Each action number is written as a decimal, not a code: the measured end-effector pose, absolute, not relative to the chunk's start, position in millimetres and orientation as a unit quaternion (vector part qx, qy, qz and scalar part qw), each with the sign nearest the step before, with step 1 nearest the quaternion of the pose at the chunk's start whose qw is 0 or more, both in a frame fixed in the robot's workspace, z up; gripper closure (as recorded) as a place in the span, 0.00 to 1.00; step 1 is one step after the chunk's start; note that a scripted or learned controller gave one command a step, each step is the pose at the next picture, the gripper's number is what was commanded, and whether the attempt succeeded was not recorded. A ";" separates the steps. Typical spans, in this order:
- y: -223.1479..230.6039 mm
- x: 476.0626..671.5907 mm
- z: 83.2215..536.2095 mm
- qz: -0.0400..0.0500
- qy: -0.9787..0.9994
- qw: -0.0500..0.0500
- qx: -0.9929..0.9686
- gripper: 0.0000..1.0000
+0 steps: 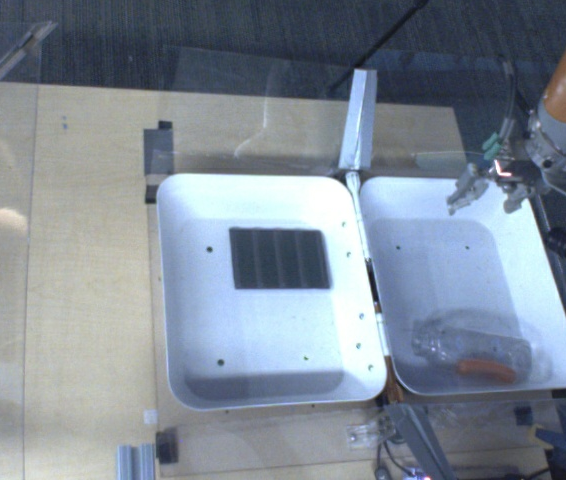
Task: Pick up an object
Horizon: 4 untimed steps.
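A clear plastic bottle [471, 344] lies on its side near the front of the right bin [433, 238]. Just in front of it lies a small orange object [487, 370]. My gripper [486, 196] hangs over the bin's far right corner, well behind both objects. Its two fingers are spread apart with nothing between them.
The left bin [193, 268] holds a dark ribbed rectangular pad [279, 258]. A metal bar [358, 118] stands behind the seam between the bins. The wooden bench [63, 268] stretches to the left.
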<state>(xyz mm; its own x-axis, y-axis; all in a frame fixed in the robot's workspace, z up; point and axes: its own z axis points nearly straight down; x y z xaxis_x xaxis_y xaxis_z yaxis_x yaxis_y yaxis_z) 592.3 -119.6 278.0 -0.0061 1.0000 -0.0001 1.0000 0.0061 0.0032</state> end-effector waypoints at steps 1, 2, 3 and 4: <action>-83.2 525.9 217.6 0.001 0.738 0.001 0.675 0.00; -88.0 512.4 114.5 0.001 0.787 0.000 0.617 0.00; -87.0 506.2 100.6 0.002 0.864 0.002 0.503 0.00; -86.1 509.2 112.2 0.004 0.864 0.006 0.503 1.00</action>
<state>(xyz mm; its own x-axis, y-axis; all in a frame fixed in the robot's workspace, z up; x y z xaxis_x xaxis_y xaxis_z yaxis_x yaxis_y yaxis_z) 509.2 -86.1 112.2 -0.4930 0.8700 -0.0063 0.8699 0.4930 0.0129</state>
